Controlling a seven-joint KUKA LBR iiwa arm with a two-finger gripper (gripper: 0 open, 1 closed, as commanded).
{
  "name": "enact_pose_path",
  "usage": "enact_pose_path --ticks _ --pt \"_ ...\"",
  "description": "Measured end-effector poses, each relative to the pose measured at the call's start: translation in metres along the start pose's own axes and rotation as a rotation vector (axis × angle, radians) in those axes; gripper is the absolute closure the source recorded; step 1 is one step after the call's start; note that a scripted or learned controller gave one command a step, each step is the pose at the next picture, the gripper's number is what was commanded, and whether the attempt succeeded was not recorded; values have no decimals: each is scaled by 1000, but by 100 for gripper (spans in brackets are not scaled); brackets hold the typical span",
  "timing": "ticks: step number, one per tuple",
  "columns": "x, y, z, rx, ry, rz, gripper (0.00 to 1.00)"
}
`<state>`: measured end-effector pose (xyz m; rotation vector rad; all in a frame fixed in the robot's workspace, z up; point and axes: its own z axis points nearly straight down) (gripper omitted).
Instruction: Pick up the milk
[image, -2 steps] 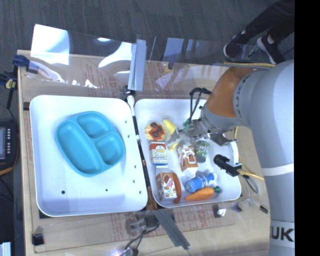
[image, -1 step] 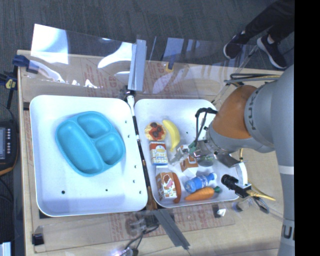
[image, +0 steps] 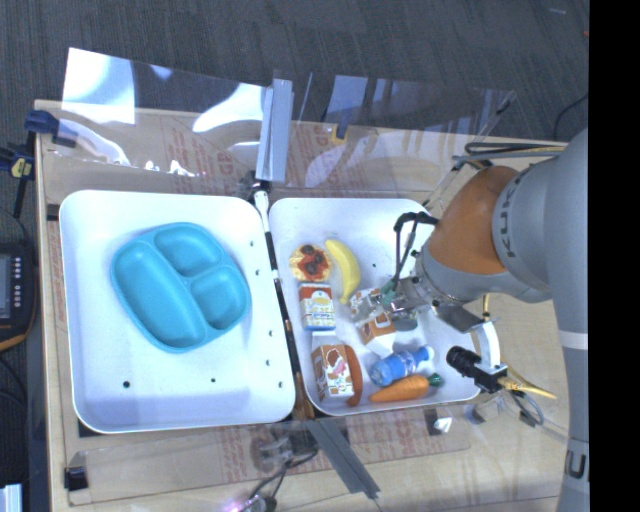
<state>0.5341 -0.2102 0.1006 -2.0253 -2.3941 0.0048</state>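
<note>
Bench carries two white bins side by side; left bin (image: 90, 380) holds a blue divided plate (image: 180, 284); right bin (image: 345, 212) holds the food items.

Milk: judging by shape, the small carton (image: 318, 307) in the middle-left of the right bin, lying flat, label up; strawberry toy (image: 310, 262) just above it, banana (image: 344, 266) up and to the right, brown packet (image: 337, 371) just below; bottle (image: 400, 363) and carrot (image: 404, 389) near the bin's bottom edge.

Gripper (image: 385, 308) is low over the bin centre, right of the carton and apart from it, sitting over a small brownish item (image: 377, 325); too cluttered to say whether the jaws are apart or together, and nothing visibly clamped.

Step in hand, as I read it: approach, not grasp; the carton is untouched.

To do it well:
- shift left so the tool centres over the carton, not the brownish item;
- align the jaws across the carton's short side, since the long axis runs top to bottom;
- watch the strawberry toy and packet, both close at the ends, so come down from the free left and right sides;
- descend straight; avoid dragging neighbours;
- check hold before lifting; flat carton could slip.
</note>
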Motion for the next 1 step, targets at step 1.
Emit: enact_pose_path --ticks 1 --pt "-4 30 -117 -6 -2 115 100"
